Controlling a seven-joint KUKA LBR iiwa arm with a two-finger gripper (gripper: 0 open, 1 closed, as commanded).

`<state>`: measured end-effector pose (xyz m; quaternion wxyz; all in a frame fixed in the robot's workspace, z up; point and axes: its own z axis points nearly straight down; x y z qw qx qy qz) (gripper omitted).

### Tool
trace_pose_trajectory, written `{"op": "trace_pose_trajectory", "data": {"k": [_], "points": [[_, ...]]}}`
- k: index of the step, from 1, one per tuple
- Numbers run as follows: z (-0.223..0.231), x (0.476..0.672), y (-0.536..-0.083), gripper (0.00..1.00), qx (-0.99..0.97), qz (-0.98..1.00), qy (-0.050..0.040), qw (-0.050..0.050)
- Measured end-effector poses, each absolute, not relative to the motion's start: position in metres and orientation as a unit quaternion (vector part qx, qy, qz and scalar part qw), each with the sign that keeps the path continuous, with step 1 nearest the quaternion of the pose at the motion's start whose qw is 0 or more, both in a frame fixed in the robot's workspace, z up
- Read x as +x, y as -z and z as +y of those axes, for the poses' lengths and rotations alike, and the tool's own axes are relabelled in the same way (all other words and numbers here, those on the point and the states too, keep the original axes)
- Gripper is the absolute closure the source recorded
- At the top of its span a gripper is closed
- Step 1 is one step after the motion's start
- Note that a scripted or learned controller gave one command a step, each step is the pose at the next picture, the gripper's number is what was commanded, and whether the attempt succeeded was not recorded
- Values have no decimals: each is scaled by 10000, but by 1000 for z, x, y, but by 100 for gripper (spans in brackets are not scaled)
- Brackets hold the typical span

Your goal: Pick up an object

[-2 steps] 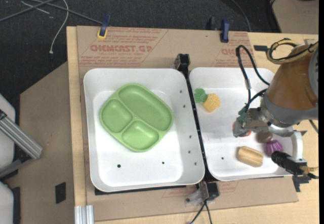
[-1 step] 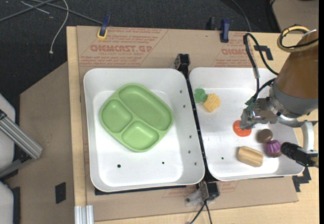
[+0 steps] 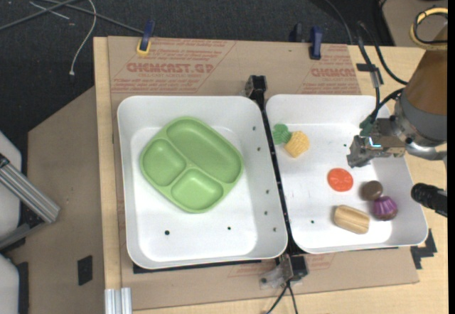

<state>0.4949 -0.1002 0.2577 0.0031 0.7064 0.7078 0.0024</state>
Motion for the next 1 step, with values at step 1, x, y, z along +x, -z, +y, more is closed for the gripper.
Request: {"op": "trace_pose_trajectory", "data": {"k": [1], "points": [[-56, 518, -246, 100, 7052, 7090, -8, 0]]}}
